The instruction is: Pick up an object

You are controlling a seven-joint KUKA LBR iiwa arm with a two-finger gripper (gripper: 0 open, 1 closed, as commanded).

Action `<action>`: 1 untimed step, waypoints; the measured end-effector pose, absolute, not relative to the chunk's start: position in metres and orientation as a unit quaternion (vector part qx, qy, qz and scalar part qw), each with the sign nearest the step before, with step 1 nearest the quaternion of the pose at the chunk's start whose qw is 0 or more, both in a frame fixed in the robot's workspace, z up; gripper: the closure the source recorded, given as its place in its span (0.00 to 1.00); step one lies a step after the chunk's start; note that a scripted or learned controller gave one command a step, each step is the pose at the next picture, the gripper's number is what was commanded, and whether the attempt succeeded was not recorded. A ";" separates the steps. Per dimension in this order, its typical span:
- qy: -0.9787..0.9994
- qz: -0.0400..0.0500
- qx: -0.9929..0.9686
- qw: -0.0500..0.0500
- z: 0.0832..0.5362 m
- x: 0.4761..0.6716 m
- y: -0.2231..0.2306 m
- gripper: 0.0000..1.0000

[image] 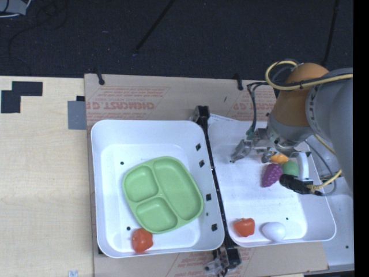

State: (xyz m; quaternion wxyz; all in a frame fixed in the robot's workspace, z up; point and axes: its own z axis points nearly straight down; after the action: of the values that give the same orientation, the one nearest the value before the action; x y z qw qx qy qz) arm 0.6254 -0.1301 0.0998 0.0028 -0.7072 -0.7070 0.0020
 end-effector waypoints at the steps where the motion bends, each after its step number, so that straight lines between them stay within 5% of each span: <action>1: -0.706 0.001 -0.708 0.002 0.113 0.626 -0.131 1.00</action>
State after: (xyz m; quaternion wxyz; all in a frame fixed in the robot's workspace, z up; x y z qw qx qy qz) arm 0.6260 -0.1311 0.1129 0.0020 -0.7080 -0.7062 0.0014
